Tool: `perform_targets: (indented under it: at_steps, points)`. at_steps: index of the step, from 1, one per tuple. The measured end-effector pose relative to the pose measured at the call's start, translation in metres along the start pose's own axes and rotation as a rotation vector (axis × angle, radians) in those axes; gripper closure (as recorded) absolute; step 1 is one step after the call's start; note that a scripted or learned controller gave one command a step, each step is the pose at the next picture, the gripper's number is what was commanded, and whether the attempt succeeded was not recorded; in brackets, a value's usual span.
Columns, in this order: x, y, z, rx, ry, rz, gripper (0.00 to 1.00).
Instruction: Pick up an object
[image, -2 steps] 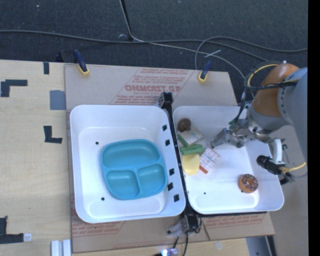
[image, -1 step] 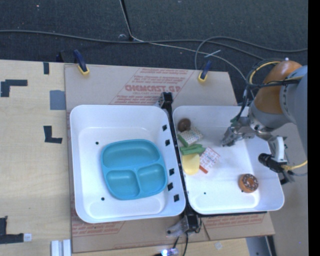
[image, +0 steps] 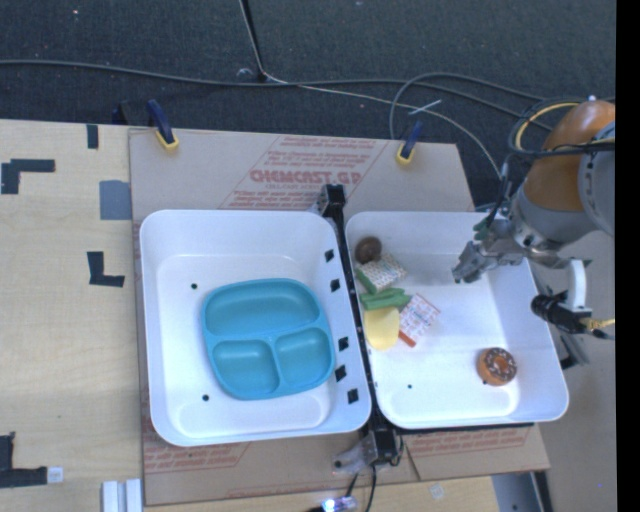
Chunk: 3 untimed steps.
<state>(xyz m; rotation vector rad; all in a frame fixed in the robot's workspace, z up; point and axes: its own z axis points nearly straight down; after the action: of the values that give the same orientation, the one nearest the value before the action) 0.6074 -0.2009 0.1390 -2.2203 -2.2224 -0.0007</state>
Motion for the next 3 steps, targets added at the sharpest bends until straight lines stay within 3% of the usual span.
perform_targets:
  at_steps: [1, 2, 3]
  points:
    - [0.010, 0.005, -0.056, -0.003, -0.001, -0.002, 1.00]
    - [0.010, 0.005, -0.079, 0.000, 0.000, -0.001, 1.00]
    - [0.060, 0.012, -0.070, 0.001, -0.001, -0.002, 1.00]
